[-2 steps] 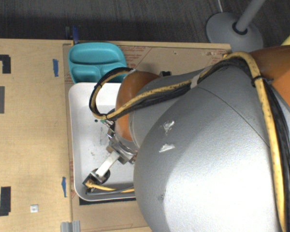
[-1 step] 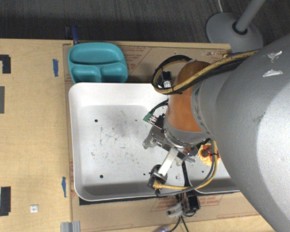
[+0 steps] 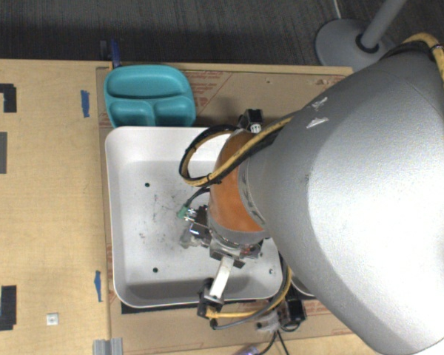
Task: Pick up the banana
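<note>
One arm [image 3: 355, 198], jaws over white bin [image 3: 129, 198]

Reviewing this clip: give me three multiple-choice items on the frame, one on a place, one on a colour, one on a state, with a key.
1. Where does the teal tray sit relative to the white bin?
A. inside it
B. beyond its far edge, on the bench
C. under the arm

2. What colour is the band above the arm's wrist?
A. orange
B. blue
C. green

3. How does the arm stand?
A. parked off the bench
B. reaching down over the white bin
C. resting on the teal tray

Key:
1 B, the teal tray lies just past the white bin.
2 A, the band is orange.
3 B, the arm extends over the bin.
</note>
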{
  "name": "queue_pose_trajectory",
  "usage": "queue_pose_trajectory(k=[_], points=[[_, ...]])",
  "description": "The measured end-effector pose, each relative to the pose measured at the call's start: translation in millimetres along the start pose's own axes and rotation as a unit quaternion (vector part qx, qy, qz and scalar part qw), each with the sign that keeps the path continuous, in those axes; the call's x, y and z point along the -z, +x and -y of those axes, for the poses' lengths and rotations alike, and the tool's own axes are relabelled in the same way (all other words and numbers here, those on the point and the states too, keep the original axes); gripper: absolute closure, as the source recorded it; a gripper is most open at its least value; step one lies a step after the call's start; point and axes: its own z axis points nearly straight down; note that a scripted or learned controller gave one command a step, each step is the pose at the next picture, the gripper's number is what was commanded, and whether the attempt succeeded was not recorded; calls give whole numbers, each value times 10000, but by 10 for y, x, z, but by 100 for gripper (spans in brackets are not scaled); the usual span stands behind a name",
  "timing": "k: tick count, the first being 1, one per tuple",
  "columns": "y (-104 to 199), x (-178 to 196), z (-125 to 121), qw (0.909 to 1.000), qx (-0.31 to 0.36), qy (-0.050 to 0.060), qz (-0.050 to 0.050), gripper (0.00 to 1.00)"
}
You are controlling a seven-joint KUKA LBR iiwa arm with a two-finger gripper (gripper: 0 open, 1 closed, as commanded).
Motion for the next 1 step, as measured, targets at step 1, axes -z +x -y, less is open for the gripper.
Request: queue_pose_trajectory(k=[1], points=[[553, 1053, 263, 9974, -719, 14, 24, 0]])
